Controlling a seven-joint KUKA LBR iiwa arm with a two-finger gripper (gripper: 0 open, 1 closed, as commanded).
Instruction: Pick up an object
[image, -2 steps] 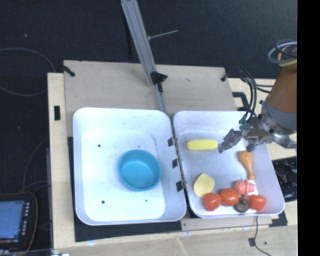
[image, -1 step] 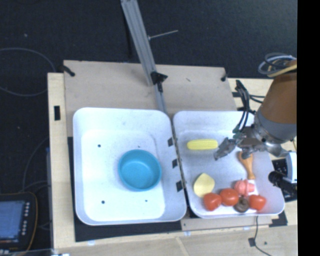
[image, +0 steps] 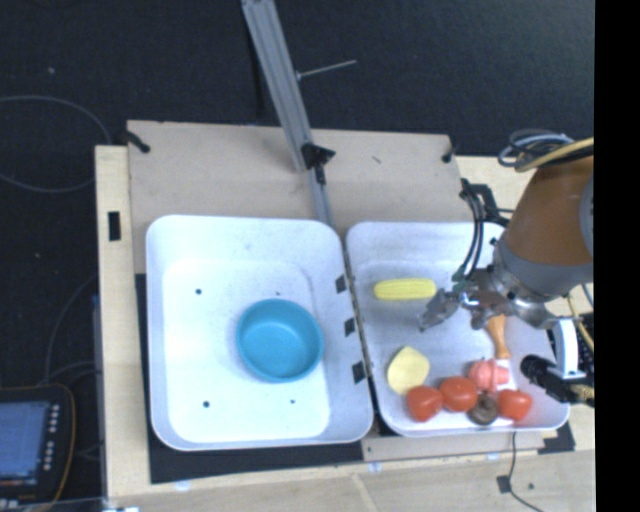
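Gripper (image: 440, 310) low in right bin (image: 365, 262) beside corn (image: 405, 290); finger state unclear. Nothing lifted yet.

bins (image: 250, 235): smooth white plastic | bowl (image: 280, 340): glossy blue plastic | bench (image: 220, 165): matt board

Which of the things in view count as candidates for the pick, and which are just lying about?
Candidates, in the right bin with the gripper:
- corn cob
- pale yellow piece
- red tomato-like pieces
- pink piece
- orange carrot-like piece
- small dark brown item

Lying about:
- blue bowl in the left bin
- metal pole
- handheld screen off the bench
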